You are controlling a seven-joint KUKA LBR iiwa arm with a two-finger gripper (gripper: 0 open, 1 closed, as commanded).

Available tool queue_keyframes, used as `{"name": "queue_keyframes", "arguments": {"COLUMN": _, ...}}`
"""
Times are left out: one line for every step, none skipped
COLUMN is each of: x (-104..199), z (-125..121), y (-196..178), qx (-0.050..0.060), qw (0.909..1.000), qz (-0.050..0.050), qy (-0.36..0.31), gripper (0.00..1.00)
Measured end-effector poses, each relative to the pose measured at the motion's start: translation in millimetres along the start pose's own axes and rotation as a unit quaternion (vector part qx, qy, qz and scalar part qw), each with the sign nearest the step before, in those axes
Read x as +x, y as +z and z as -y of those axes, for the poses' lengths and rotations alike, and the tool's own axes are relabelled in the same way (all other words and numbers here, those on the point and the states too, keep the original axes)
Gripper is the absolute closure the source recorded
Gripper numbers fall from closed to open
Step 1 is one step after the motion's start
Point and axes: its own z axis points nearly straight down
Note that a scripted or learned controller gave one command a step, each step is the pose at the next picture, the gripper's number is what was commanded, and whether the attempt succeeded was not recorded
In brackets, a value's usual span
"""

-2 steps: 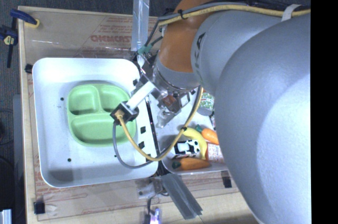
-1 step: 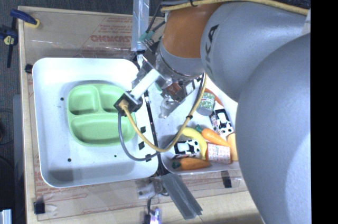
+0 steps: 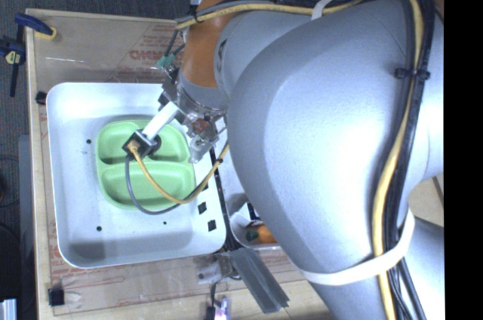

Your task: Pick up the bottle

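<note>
Grey arm (image 3: 317, 122) reaches over the left bin (image 3: 75, 107) on the surface (image 3: 98, 39), its wrist above a green divided tray (image 3: 143, 179). Its grip cannot be made out. A white-and-orange object (image 3: 260, 234) peeks from under the arm just right of that bin; whether it is the bottle is unclear.

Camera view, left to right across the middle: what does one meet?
A blue clamp at the far left → left wall of the shallow white bin → green two-compartment plastic tray → grey robot arm with an orange band.
</note>
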Motion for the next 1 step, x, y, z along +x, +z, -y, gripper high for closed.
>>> {"name": "queue_keyframes", "arguments": {"x": 32.7, "z": 11.9, "y": 70.6, "qx": 0.0, "qw": 0.9995, "qz": 0.0, "qy": 0.032, "gripper": 0.0}}
